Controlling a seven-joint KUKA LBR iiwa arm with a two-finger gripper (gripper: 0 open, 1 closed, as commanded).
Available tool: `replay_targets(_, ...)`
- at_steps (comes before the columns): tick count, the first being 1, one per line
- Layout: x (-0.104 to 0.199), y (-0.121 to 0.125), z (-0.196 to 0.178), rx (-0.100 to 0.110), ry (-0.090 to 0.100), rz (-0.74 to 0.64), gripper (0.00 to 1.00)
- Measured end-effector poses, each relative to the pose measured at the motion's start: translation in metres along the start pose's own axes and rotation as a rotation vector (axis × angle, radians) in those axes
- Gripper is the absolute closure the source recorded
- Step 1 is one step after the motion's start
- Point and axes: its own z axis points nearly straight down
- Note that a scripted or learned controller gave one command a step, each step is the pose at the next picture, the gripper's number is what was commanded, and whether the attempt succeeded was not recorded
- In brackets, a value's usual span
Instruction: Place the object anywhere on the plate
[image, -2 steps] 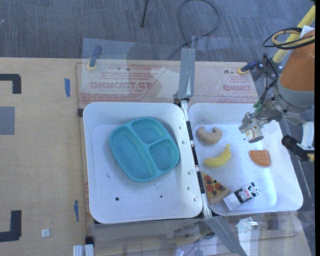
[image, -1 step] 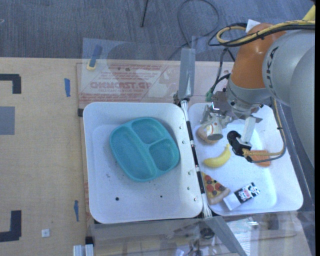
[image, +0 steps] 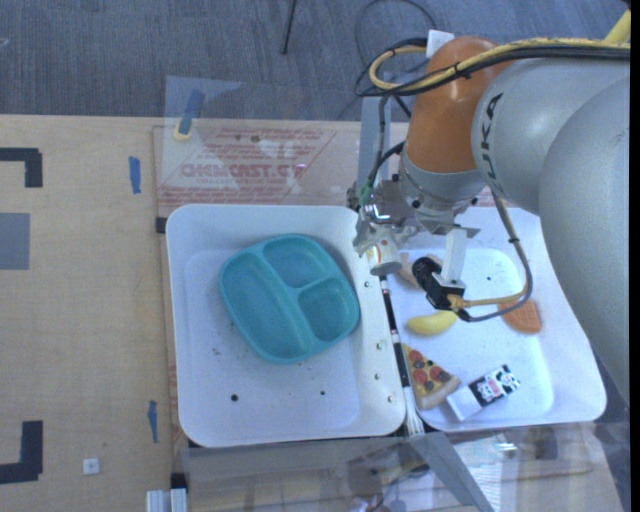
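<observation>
tool (image: 383, 258) sits at the end of the grey arm with its orange band, low over the seam where the two bins meet, toward the far end. from where i stand i cannot tell whether it is apart or together, and i see nothing clamped in it.

going from the left: the pale wooden worktop (image: 80, 300) carries a few black marks at its edge and short bits of blue tape (image: 133, 175). behind the bins lies a clear plastic sheet (image: 250, 165) with red lettering. the left bin (image: 200, 400) holds the teal plate (image: 290, 297), a three-compartment one lying flat near the middle, its right edge close to the seam and just left of the tool.

in the right bin (image: 490, 265) are the small things. a yellow banana-shaped piece (image: 432, 322) lies nearest the tool, just on the near side of it. a pizza slice (image: 430, 378) lies nearer the front, close to the seam. beside it sits a small white block (image: 462, 403), touching a black-and-white patterned piece (image: 495, 385). an orange piece (image: 522, 318) lies further right. which of these is meant for the plate i cannot tell; all of them lie in the right bin, apart from the plate.
</observation>
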Motion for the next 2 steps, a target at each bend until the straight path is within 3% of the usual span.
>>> replay_targets(1,0.0746,0.0139,0.0099,0.0,0.0,-0.067,1.0)
replay_targets(2,0.0748,0.0139,0.0097,0.0,0.0,-0.067,0.0)
